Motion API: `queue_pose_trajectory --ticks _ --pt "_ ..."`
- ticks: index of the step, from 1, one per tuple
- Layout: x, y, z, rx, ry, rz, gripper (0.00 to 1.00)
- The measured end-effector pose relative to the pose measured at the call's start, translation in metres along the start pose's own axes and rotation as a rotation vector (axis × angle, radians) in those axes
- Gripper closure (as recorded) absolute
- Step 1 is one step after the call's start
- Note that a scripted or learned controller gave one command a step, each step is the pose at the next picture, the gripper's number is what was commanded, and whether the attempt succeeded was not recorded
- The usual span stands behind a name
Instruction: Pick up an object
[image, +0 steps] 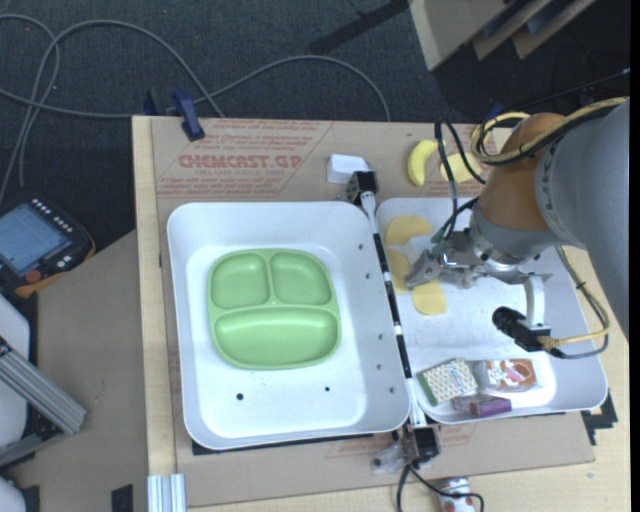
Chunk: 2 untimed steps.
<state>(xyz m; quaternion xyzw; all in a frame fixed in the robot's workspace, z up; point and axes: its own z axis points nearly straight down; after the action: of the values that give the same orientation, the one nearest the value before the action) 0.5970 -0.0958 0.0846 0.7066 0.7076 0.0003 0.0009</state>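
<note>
- A grey robot arm (590, 180) with an orange band (520, 180) reaches over the right-hand white bin (575, 385), its tool (432, 268) lowered near that bin's left wall; whether the tool is spread or pressed together cannot be told.
- Pale yellow pieces (430, 297) lie in the right-hand bin just below and beside the tool, with another pale yellow piece (405, 232) just above it, toward the bin's far edge.
- Along the right-hand bin's near edge sit a patterned packet (447, 380), a red-and-white packet (510, 374) and a small purple object (488, 406), well apart from the tool.
- A banana (422, 162) rests on the table (250, 160) just beyond the right-hand bin's far edge.
- The left-hand white bin (200, 400), touching the right-hand bin's left side, carries a green divided plate (275, 310).
</note>
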Motion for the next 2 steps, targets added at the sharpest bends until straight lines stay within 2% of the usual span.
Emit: queue_pose_trajectory --ticks 1,2 --pt "0.0032 -0.0196 0.0001 0.004 0.002 0.001 0.0" --pt "0.004 -0.0229 0.0 0.004 0.001 0.002 0.0"
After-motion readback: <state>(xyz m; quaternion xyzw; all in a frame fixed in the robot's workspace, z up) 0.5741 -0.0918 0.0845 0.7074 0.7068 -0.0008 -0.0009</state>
